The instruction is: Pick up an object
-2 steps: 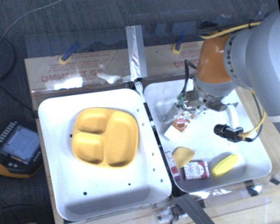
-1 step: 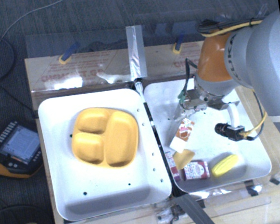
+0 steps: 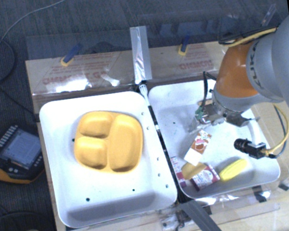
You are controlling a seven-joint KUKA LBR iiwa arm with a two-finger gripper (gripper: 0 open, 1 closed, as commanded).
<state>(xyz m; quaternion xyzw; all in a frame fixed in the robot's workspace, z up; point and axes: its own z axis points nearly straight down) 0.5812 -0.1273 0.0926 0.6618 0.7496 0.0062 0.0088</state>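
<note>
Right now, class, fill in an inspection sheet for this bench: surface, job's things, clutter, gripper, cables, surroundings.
Surface: left bin and right bin, side by side on the bench.
Job's things: yellow divided tray upside down in the left bin; small red and white packet, dark red packet and yellow banana-shaped item in the right bin.
Clutter: nothing seen.
Gripper: gripper low over the right bin, just above the small packet; hold on anything cannot be told.
Cables: yellow cable along the arm; thin cord on the floor.
Surroundings: handheld controller on dark carpet, left of the bench.
</note>
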